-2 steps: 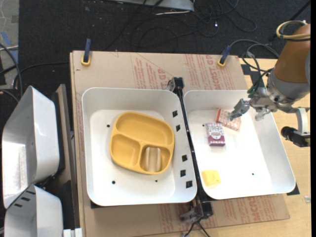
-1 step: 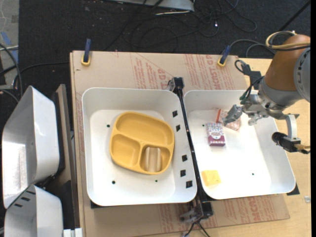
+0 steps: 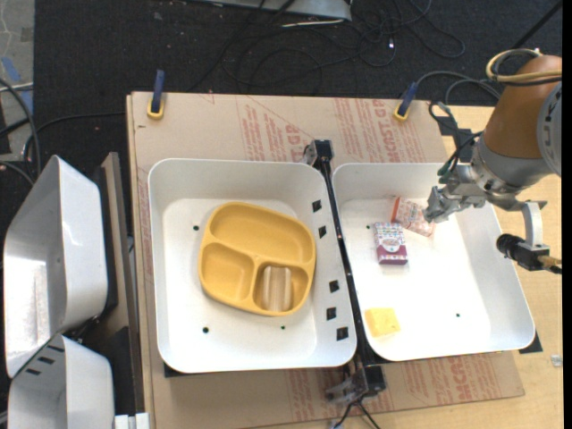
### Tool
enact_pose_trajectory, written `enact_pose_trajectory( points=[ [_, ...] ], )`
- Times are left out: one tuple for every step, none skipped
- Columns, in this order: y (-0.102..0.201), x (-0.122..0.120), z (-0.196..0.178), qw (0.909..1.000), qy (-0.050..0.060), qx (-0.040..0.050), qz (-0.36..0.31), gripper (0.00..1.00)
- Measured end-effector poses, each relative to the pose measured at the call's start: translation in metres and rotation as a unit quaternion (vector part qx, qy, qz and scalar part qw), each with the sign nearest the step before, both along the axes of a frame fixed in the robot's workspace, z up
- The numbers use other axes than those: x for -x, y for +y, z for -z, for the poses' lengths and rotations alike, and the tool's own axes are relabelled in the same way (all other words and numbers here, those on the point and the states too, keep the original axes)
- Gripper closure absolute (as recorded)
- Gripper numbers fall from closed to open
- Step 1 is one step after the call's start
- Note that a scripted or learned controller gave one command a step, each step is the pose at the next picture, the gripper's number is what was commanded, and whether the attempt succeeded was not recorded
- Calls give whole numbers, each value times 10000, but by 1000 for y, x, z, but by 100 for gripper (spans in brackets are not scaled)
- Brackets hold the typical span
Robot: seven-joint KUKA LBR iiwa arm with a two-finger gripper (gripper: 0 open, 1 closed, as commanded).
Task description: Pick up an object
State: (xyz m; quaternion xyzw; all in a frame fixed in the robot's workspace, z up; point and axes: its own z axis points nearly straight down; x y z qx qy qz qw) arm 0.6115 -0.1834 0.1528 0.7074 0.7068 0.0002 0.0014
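The yellow divided plate (image 3: 257, 257) sat in the left bin (image 3: 170, 239). In the right bin (image 3: 483, 329), the purple packet (image 3: 391, 244) lay long axis near-vertical in view; the claw (image 3: 440, 206) touched a red-white wrapper (image 3: 411, 214), partly hidden beneath it; the claw's opening couldn't be made out.

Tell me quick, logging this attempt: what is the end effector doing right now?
End effector: over the red-and-white packet in the right bin; open or closed cannot be told.

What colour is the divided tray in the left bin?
Yellow; the divided tray shows clearly in the camera view.
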Motion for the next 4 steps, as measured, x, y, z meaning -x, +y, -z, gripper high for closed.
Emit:
enact_pose_trajectory(
  points=[
    [-2, 0, -43, 10000, -14, 1, -8, 100],
    [-2, -1, -72, 10000, -11, -1, -16, 100],
    [51, 15, -62, 10000, 18, -19, -41, 100],
    [103, 27, -55, 10000, 22, -14, -39, 100]
  ],
)
